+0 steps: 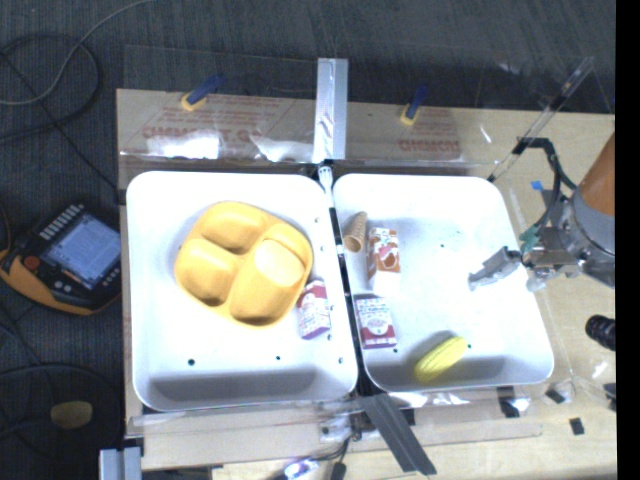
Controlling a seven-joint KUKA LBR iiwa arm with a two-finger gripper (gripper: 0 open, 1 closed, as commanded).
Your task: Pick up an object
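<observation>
Nearest the camera runs the front rim of the right bin (455, 380), and this bin serves as the landmark for all that follows. Largest of all is the desk (130, 128), which carries the right bin and, touching its left wall, the left bin (150, 368). That neighbour holds a big yellow moulded tray (240, 260) and a small red-and-white packet (314, 309) lying against the shared wall.

Reaching over the right bin's right wall comes the arm, its pincer (492, 269) hanging above the bin's right-centre floor. The pincer carries nothing; whether it is spread or closed I cannot tell from this angle.

Inside the right bin, along its left wall, lie a red-and-white carton (384, 250), a second packet (375, 321) nearer the front, and a small tan cone (355, 230) toward the back. A yellow corn cob (440, 356) rests near the front rim, its long axis slanting from front-left up to back-right.

Judging by position, the corn cob is the likeliest target: it lies toward the front and slightly left of the pincer, apart from the other things, with bare white floor around it. Its closeness to the front rim leaves less room on that side, so closing across its short width looks safest.
</observation>
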